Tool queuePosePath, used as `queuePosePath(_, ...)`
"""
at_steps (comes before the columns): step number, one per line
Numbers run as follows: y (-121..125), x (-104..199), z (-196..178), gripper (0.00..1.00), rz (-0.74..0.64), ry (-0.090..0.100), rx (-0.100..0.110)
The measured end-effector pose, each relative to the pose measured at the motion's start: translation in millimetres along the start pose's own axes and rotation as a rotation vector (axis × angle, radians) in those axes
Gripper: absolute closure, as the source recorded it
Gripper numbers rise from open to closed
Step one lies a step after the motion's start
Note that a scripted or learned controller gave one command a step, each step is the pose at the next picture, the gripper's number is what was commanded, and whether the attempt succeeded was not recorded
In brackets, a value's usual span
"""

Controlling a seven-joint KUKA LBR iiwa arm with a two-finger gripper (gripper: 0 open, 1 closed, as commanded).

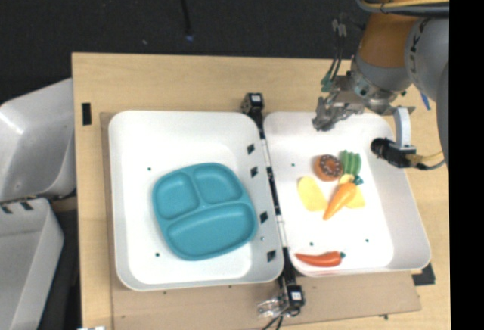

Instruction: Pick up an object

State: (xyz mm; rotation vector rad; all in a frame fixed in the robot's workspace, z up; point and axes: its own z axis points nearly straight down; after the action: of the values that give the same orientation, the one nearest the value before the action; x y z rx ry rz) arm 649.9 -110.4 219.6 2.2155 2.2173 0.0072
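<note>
The right bin [378,245] holds several toy foods. An orange carrot [339,198] with a green top [351,163] lies near the middle. Beside it sit a brown doughnut [329,166] and a yellow piece [311,193]. A red chilli pepper [319,258] lies by the bin's front rim. My gripper [327,119] hangs over the bin's far edge, above and behind the doughnut, with nothing seen in it.
The left bin [128,169] holds a blue divided plate [203,209]. Small black clips [252,102] sit along the seam between the bins. The wooden bench [189,71] runs around both bins.
</note>
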Motion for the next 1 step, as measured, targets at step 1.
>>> queuePosePath(1, 1.7, -1.6, -54.7, 1.0, -0.001, 0.0, 0.001)
